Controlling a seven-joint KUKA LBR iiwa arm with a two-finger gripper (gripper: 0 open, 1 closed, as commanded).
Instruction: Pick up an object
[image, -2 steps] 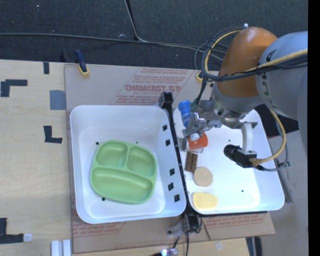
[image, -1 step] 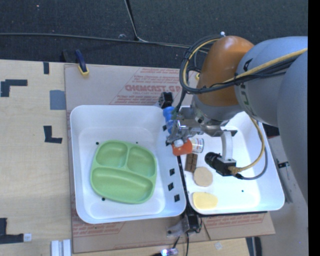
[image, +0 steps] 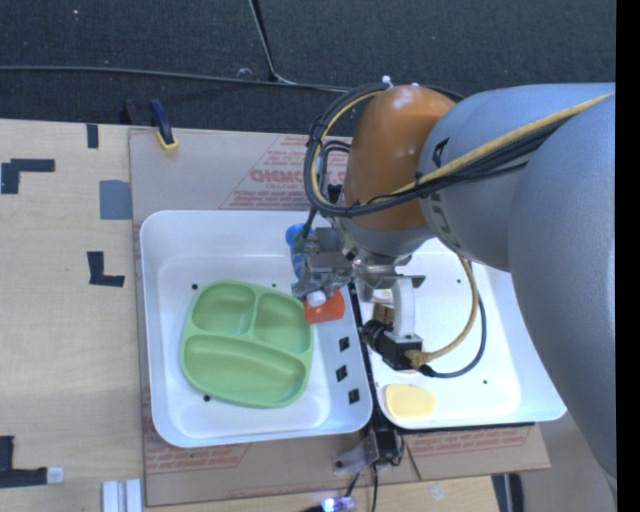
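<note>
Two bins (image: 160, 300); fingers (image: 318, 290) above orange block (image: 325, 310)

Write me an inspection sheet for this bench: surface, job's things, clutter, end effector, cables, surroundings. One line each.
Surface: two shallow white bins side by side, left bin and right bin, on cardboard sheeting.
Job's things: green divided plate flat in the left bin; small orange-red object by the plate's upper right edge; blue object partly hidden behind the arm; pale yellow object in the right bin.
Clutter: nothing seen.
End effector: end effector low over the left bin's right side, just above the orange-red object; grip state unclear.
Cables: black and yellow cables loop over the right bin; black cord behind.
Surroundings: black tape marks on the wooden bench; blue-yellow clamp.
</note>
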